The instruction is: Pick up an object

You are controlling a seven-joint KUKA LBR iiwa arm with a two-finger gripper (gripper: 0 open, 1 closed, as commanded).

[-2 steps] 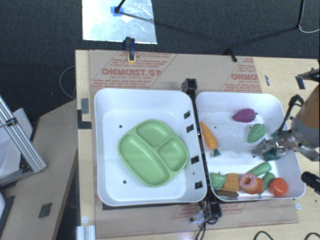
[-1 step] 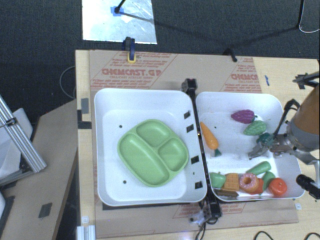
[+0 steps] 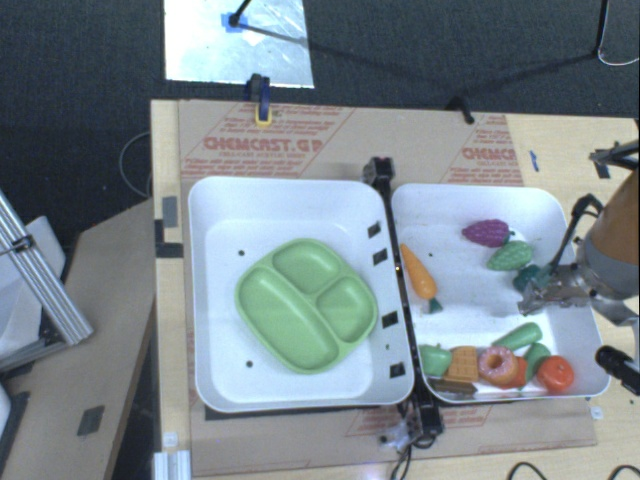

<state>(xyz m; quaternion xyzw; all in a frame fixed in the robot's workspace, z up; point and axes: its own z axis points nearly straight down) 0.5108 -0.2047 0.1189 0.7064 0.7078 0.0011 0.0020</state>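
The gripper (image 3: pixel 532 293) hovers low at the right bin's (image 3: pixel 440 206) right side, whether clenched or released cannot be told. Toy foods, including a carrot (image 3: pixel 418 274), lie nearby.

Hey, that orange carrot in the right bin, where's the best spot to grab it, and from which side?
Probably the thick orange middle of the carrot, coming straight down, fingers closing across its narrow width. It lies flat, slanted beside the divider, apart from the other toys, so both long flanks look free.
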